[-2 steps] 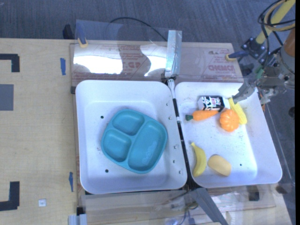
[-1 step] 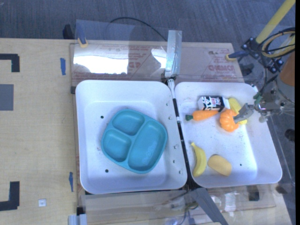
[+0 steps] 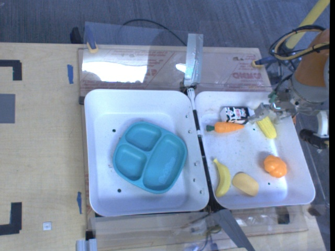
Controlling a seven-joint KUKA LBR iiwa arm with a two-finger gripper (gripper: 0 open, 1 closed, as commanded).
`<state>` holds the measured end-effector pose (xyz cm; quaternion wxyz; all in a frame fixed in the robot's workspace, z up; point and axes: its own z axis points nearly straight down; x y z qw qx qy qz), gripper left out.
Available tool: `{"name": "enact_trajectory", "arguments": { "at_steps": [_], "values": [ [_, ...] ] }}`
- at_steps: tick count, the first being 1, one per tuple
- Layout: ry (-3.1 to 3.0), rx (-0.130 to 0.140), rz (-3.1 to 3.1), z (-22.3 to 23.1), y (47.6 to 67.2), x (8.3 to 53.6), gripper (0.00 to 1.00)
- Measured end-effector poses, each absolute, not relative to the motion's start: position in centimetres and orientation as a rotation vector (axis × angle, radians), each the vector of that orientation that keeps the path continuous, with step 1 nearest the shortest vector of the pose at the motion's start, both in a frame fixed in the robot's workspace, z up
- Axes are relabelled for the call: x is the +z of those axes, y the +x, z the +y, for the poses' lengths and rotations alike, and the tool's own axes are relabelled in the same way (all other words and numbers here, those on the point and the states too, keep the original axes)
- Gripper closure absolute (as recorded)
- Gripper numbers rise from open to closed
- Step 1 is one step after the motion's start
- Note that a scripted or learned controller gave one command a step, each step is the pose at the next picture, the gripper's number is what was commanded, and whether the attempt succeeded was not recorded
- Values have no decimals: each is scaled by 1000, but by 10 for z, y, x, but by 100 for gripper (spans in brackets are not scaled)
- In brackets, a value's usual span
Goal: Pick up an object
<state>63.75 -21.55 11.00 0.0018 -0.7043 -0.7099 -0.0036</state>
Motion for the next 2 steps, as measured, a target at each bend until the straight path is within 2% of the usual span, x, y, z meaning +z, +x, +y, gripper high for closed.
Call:
{"name": "enact_trajectory", "arguments": {
  "at_steps": [1,2],
  "values": [
    [-2220,-7,-2236,-218,638,118,100],
    [-2152,-9,-2299,-164,670,205,100]
  ]
}}
